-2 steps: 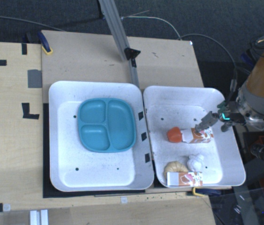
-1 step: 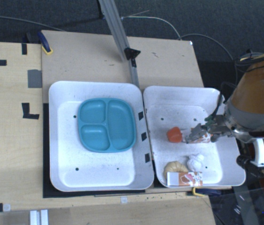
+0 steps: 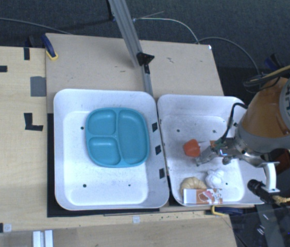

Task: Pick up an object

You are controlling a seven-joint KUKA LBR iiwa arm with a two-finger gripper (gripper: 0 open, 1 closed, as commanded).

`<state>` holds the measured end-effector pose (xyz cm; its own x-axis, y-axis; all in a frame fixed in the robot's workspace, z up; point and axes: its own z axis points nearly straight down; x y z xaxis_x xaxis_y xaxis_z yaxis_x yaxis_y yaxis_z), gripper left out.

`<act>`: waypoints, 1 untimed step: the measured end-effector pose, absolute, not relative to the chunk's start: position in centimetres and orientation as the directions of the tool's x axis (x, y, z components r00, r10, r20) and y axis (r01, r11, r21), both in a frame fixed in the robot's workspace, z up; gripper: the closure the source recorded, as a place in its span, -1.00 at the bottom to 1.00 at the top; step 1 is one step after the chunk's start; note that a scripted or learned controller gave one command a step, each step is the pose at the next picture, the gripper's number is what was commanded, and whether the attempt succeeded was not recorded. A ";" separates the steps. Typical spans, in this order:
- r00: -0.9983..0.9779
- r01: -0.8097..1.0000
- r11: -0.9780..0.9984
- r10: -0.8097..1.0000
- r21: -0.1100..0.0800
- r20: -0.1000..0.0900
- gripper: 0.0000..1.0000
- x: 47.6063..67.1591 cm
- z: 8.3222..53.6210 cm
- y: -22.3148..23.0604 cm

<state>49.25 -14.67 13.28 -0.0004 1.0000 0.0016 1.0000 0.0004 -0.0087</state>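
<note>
Hand: lowered into right bin, just right of orange ball; open or closed cannot be told.
Orange ball: on bin floor, near or touching the hand tip; contact cannot be confirmed.
Other items: bread roll, white lump, carton along the bin's near edge, untouched.
Left bin: teal divided plate only.
Progress: approach judged done; no grasp seen, nothing lifted.
Left: grip to be closed, object raised clear.
</note>
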 end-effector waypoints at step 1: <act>-0.001 1.000 0.001 1.000 -0.001 -0.001 -1.00 49.2 8.8 -14.7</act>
